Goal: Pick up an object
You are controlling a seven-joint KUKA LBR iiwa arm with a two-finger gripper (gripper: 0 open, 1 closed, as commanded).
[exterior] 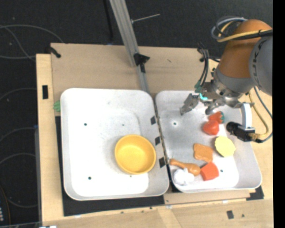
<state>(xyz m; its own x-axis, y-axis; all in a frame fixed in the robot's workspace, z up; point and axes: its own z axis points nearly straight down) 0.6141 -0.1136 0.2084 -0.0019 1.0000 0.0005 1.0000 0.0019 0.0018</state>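
Observation:
My gripper [200,106] hangs over the upper part of the right bin [180,132], open, with nothing between its two grey fingers. Just right of it and below lies a red round object [212,126]. Further down the bin are a pale yellow disc [224,146], an orange flat piece [203,152], a red block [209,171], a brown stick-like object [184,165] and a white lump [183,177]. A yellow bowl [135,154] sits in the left bin [90,127].
A metal pole [126,27] rises at a slant behind the bins. The divider between the bins runs at about x 355. Cables and a black connector [240,131] trail at the arm's right side over the right bin's edge.

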